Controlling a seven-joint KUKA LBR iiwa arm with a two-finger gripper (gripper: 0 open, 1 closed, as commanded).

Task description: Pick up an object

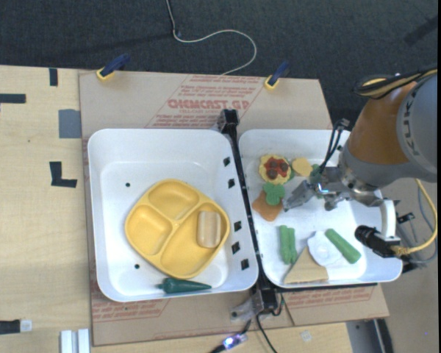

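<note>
We see the yellow plate (pixel 175 226) carrying a bread roll (pixel 209 227) in the left bin (pixel 106 160); the hand (pixel 292 200) hangs released over the right bin's (pixel 382 271) toy food.

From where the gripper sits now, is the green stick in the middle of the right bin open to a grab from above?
Probably yes. The green stick lies flat on the bin floor with bare white around it and nothing on top. The gripper hangs just up-view of it, over the same right bin. The tan wedge beside it may crowd one finger.
</note>
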